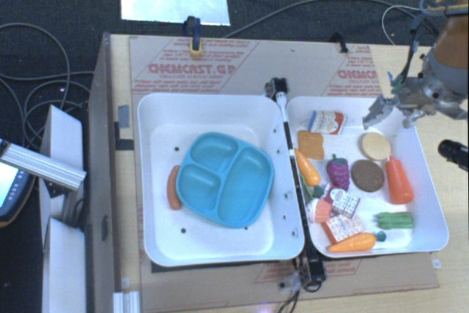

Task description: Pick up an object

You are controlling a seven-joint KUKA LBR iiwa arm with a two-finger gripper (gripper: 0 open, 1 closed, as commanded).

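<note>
two white bins sit side by side: left bin (pixel 157 128) holds one blue divided plate (pixel 223 178) and one sausage (pixel 174 187) at its left edge, with bare floor around them. right bin (pixel 429 187) is crowded with about a dozen toy foods, among them one purple grapes (pixel 338 171), one brown patty (pixel 367 175) and one carrot (pixel 352 242). gripper (pixel 392 112) hovers over its back rim, fingers spread, pinching nothing. cardboard sheet (pixel 220 62) underlies both bins.

Smooth, glossy plastic blue tray (pixel 223 178) in a white plastic bin (pixel 150 157); matt printed board (pixel 220 62) beneath
</note>
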